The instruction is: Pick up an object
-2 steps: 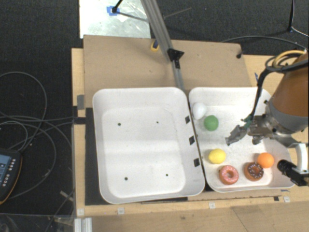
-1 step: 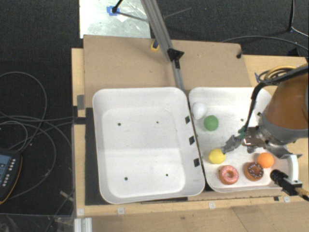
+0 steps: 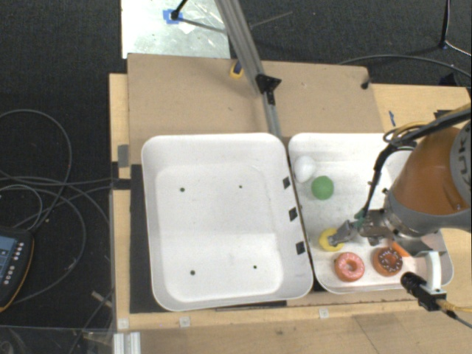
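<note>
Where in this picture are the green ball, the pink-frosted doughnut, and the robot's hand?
green ball [image 3: 322, 188], camera view, middle of the ball.
pink-frosted doughnut [image 3: 349, 267], camera view, on its frosted ring.
hand [image 3: 341, 236], camera view, at its fingertips over the yellow ring.

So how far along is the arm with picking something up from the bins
Done: the arm has reached into the right bin, and its pincer sits low by the yellow ring. In hand: nothing visibly; I can't tell whether it grips the ring. Left: gripping and lifting. The green ball, white ball, pink doughnut and brown doughnut all lie in the bin.
</note>
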Robot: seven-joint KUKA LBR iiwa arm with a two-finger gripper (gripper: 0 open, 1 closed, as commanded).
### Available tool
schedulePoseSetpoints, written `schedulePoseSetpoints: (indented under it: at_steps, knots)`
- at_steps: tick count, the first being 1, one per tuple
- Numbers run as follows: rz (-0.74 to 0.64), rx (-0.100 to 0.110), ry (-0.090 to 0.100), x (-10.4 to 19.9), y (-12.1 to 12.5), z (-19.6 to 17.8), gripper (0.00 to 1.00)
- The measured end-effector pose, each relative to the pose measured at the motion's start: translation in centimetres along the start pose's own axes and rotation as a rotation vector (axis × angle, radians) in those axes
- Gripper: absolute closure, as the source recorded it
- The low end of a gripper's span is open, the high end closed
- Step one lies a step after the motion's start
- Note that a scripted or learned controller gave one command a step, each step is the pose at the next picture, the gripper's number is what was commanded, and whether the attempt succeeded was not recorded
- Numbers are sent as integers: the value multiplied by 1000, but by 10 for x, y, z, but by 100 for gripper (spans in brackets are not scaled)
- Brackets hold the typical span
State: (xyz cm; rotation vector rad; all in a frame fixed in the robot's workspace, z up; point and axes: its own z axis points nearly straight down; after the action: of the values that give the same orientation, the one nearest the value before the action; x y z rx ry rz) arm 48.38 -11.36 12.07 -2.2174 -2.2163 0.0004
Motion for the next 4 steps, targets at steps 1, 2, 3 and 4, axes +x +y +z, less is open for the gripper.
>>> schedulePoseSetpoints:
  at_steps: [1, 2, 3, 4]
  knots:
    - [1, -10, -2, 0, 3, -14, 100]
    - [-7, -13, -6, -1, 12, -75, 100]
    - [-7, -14, -6, -2, 20, -137, 100]
    - [-6, -7, -5, -2, 21, -137, 100]
